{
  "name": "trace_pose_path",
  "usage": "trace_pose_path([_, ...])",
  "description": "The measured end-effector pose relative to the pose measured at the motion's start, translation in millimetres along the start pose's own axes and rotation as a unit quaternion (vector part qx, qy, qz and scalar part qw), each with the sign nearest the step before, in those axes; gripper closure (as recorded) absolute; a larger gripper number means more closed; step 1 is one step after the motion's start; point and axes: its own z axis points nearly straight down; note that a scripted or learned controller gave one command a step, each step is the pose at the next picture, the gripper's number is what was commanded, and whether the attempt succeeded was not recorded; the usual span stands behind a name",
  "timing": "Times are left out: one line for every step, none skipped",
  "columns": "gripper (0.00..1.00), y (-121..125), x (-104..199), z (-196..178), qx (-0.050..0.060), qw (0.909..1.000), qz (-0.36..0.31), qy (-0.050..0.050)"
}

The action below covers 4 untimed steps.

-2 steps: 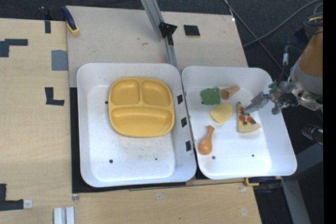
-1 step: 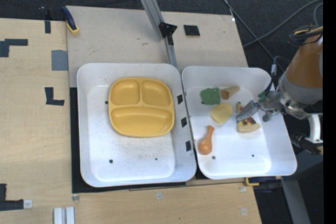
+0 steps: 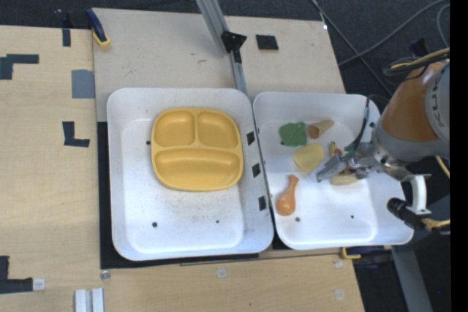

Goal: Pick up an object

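On the bench (image 3: 168, 47), the right-hand white bin (image 3: 322, 226) serves as the landmark for everything. Nearest the camera, toward that bin's front left corner, an orange drumstick-shaped toy (image 3: 287, 196) lies on the floor of the bin, well clear of the arm. A little farther in, near the bin's middle, the gripper (image 3: 330, 170) reaches in from the bin's right side, low over the floor, its dark jaws pointing left; whether they are released or clenched I cannot tell, since the tips blur together against a pale object (image 3: 345, 178) lying under them. Just beyond the jaws, a pale yellow piece (image 3: 308, 156) sits close by their tips. Farther back, toward the bin's rear, a green leafy toy (image 3: 293, 133) lies beside a small tan cone-shaped piece (image 3: 319, 129). To the left of this bin, the other white bin (image 3: 131, 179) holds a yellow divided plate (image 3: 197, 148). Behind both bins, a grey metal strut (image 3: 212, 7) slants across the bench.
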Motion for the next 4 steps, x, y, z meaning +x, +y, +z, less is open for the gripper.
trace_pose_path([0.0, 3, -3, 7, -0.002, 1.0, 0.0, -0.001])
trace_pose_path([1.0, 5, -3, -6, -0.006, 1.0, 0.0, -0.001])
trace_pose_path([1.0, 14, 3, -54, 0.001, 1.0, 0.0, 0.003])
trace_pose_path([1.0, 7, 9, -109, 0.001, 1.0, 0.0, 0.003])
